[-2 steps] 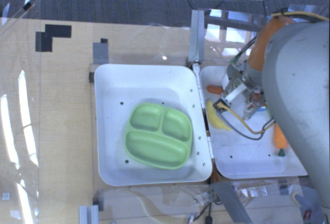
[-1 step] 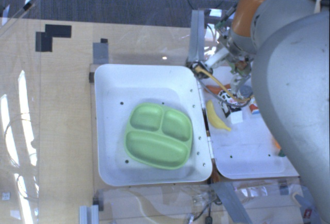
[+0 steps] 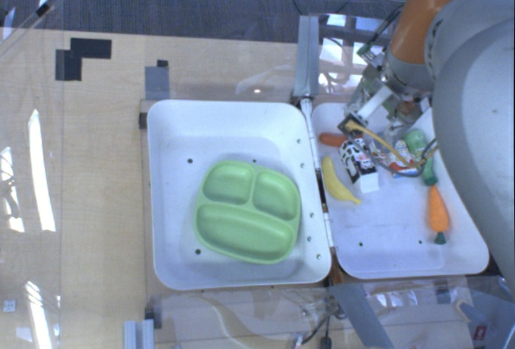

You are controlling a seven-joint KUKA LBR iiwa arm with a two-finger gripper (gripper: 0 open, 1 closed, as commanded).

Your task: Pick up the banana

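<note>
2 shallow white bins sit side by side on a pale wooden bench, seen from above at a slant. The left bin holds a green tray with 3 compartments. The right bin holds the small things.

The banana lies in the right bin close to its left wall, near the divider between the 2 bins. It runs lengthwise away from me, curving toward the bin's middle at its near end. A red piece lies just past its far end. A carrot lies well apart, near the right side, and a green object lies beyond the carrot.

The grey arm, with its orange band, reaches in from the right. Its gripper hangs over the bin just to the right of the banana, above its far half. The tip is a jumble of black, white and coloured wires, so I cannot tell whether the tool is apart or together. Nothing yellow shows in it, so I judge the banana not yet taken.

To do this well, I would expect the gripper to shift a little left and nearer, centre over the banana's middle, and turn so it closes across the narrow width, keeping clear of the wall.

No brand, label or readable writing is visible.
</note>
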